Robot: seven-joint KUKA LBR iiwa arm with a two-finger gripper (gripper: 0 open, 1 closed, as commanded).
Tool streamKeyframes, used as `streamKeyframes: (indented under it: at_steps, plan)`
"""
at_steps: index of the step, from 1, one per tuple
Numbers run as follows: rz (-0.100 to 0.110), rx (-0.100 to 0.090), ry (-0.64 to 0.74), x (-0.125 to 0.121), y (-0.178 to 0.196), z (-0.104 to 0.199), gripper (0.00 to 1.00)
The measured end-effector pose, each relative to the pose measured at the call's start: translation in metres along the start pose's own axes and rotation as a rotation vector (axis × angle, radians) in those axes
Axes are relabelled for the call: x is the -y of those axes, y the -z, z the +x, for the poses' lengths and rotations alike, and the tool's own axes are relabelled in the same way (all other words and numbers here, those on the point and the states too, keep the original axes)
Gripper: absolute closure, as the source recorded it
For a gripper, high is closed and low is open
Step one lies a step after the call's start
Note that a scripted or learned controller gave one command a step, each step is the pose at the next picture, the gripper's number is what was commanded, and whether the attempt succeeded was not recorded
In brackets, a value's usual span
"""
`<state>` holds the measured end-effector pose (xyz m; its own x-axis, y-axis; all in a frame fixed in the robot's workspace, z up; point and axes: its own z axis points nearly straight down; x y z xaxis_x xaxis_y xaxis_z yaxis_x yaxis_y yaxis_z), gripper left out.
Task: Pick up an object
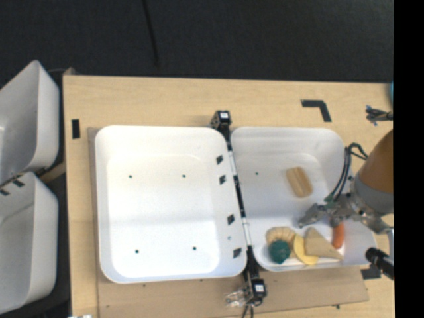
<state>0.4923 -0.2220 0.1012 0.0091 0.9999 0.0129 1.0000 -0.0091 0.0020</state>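
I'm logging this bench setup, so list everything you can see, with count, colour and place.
bins: two, white, side by side on the bench
bench: one, light wood, under the bins
block: one, tan, middle of the right bin
banana: one, yellow, near edge of the right bin
wedge: one, beige, beside the banana
ball: one, teal, near-left corner of the right bin
roll: one, tan, just behind the ball
carrot: one, orange, right of the wedge
arm: one, grey with orange band, over the right bin's right side
gripper: one, dark, low above the wedge
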Motion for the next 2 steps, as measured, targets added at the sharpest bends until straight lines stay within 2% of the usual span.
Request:
streamKeyframes:
  at_steps: [2]
  plan:
    - [-0.001,0.001,-0.001,0.0000,0.0024,-0.0004,0.00]
